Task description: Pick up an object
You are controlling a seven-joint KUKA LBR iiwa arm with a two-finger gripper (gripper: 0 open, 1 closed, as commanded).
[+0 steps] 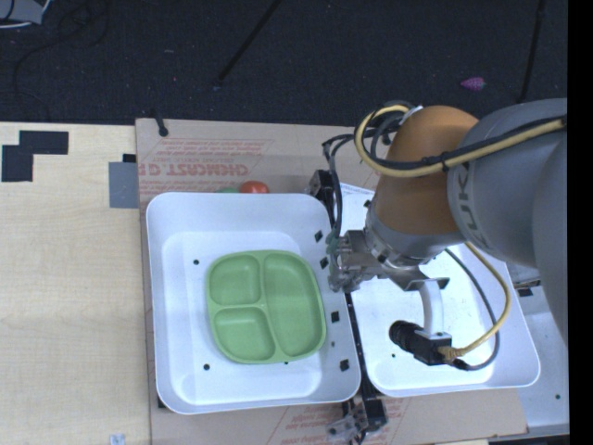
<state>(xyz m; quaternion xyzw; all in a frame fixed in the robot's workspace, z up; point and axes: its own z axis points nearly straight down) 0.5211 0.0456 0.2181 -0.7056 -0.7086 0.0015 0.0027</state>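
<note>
Broadly, the grey arm [463, 193] takes up the right side, its orange band bulging over the far half of the right bin [519, 364] and covering much of that bin's floor. What bare floor shows lies along the near and right part. The left bin [159, 276] sits uncovered, with free room above it on all sides. Both bins rest on a cardboard sheet [204, 156], their inner rims touching along a dark divider strip.

A green divided plate [266, 306], the one thing to pick, lies flat in the middle of the left bin. It has three compartments. Its right edge comes near the bin's right wall, and a band of white floor runs around the rest. The gripper [341, 269] hangs at the divider between the bins, just right of the plate's far right corner. The wrist hides it from above, so whether it is spread or pressed together is not visible, and nothing shows in its grasp.

A yellow cable [503, 309] loops from the wrist down to a black fitting [417, 339] over the right bin's near floor. A small red object [253, 188] lies on the cardboard just beyond the left bin's far rim.
</note>
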